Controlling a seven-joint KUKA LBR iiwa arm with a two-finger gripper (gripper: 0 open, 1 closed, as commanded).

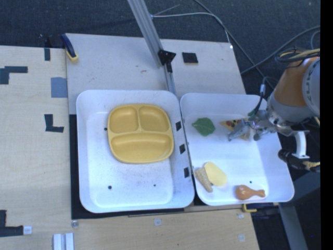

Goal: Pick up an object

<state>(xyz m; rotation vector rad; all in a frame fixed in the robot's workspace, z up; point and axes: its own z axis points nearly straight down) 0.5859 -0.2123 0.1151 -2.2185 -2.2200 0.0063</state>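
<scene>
My gripper (242, 133) reaches in from the right and hangs low over the upper middle of the right bin (270, 163). Just left of it lies a green leaf-shaped piece (204, 126). A small yellow and red piece (229, 123) sits right at the fingertips, touching or nearly touching them. Near the bin's front lie a pale yellow round piece (215, 173), a tan ridged piece (203, 179) beside it, and an orange drumstick-shaped piece (250, 192). Nothing is visibly held between the fingers.
The left bin (93, 155) holds a yellow divided plate (140, 133). A slanted metal pole (148, 25) rises from the bench behind the bins. Cables trail across the dark floor at the back right.
</scene>
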